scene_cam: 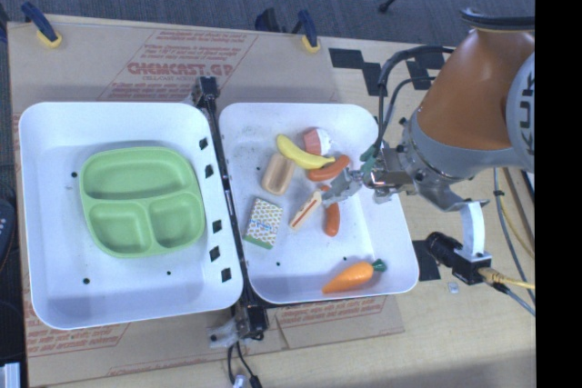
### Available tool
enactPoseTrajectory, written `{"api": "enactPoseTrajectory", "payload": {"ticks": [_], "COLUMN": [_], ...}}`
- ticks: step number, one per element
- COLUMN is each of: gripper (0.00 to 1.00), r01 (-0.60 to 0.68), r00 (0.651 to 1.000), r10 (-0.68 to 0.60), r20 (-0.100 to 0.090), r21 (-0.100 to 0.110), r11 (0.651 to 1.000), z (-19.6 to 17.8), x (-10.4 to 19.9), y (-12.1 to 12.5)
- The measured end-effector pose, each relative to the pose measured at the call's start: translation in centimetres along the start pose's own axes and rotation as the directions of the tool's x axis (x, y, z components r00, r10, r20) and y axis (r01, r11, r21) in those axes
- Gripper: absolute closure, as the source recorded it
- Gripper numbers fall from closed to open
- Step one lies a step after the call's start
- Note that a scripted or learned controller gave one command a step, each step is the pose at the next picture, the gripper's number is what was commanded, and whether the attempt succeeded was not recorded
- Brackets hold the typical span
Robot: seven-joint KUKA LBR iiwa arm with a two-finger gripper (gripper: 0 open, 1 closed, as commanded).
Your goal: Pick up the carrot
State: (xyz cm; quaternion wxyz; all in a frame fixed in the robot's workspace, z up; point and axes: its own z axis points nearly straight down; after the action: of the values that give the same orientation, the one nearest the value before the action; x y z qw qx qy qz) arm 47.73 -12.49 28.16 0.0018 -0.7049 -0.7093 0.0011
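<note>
The carrot (350, 278) lies on its side in the right bin (386, 127), down near that bin's front edge, with its green top pointing to the right. Nothing is touching it. The gripper (344, 185) is up in the middle of the same bin, well away from the carrot, right among the other toy food. I cannot tell how its tips are set. Close to the gripper are a yellow banana (302, 154), a small red sausage (332, 219), a tan bread roll (277, 174) and a hot dog (305, 210). A little patterned box (264, 223) lies further left. The left bin (36, 195) has a green tray (141, 200) with three parts in it.
</note>
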Motion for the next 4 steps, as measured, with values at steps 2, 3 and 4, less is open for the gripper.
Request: {"api": "enactPoseTrajectory", "payload": {"ticks": [2, 3, 4], "gripper": [0.0, 0.0, 1.0], "r01": [0.412, 0.726, 0.728], "r00": [0.911, 0.688, 0.686], "r10": [-0.412, -0.726, -0.728], "r20": [0.0, 0.002, 0.001], "r21": [-0.001, -0.001, -0.001], "r11": [0.911, 0.688, 0.686], "z": [19.0, 19.0, 18.0], "x": [-7.8, -8.6, -8.6], "y": [-0.1, -0.1, 0.0]}}
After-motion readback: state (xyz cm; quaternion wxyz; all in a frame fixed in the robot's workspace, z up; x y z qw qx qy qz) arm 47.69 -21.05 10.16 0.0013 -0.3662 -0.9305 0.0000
